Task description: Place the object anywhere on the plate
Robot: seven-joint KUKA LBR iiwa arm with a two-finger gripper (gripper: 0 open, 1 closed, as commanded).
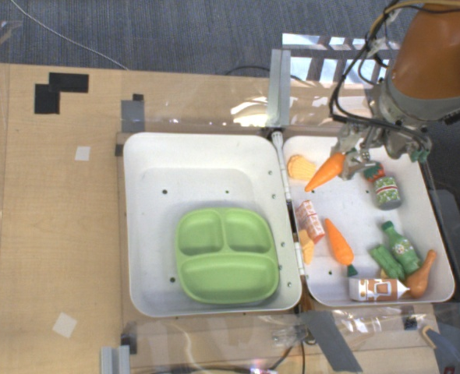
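Two white bins [148, 209] (side by side) on a tan bench [51, 232].

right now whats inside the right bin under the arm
The gripper holds a carrot above the right bin. In it lie a second carrot, a small carton, green bottles and a can. The arm covers the bin's far right corner.

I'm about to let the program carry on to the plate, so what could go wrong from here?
1. The claw appears to grip the carrot only at its thick end, the tip hanging tilted; it may slip in transit.
2. The carry must cross the divider between the bins; a low tip could catch it.
3. The green plate has raised ridges; the carrot could roll.
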